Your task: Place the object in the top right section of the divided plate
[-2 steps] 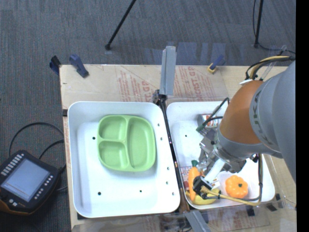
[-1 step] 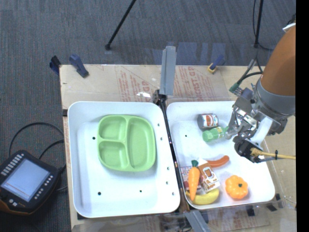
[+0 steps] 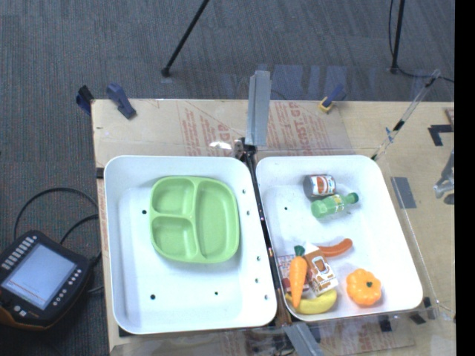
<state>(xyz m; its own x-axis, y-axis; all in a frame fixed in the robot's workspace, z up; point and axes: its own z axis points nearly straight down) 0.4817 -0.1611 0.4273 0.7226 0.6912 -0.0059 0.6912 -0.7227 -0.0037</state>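
I look down on the table [image 3: 171, 124] with two white bins side by side. The green divided plate [image 3: 215, 221] lies flat in the left bin [image 3: 119, 273], near its middle. All the toys that could be picked lie in the right bin [image 3: 386, 221], well apart from the plate. Near the back there is a small can [image 3: 320, 185] on its side, with a green bottle [image 3: 334, 205] just beside it. Further to the front lies a red sausage [image 3: 335, 248]. At the front an orange carrot [image 3: 297, 279], a little box [image 3: 322, 274] and a yellow banana [image 3: 319, 305] are bunched together and touching. An orange pumpkin [image 3: 364, 287] sits just to their right. I cannot tell if the jaws are released or clenched.
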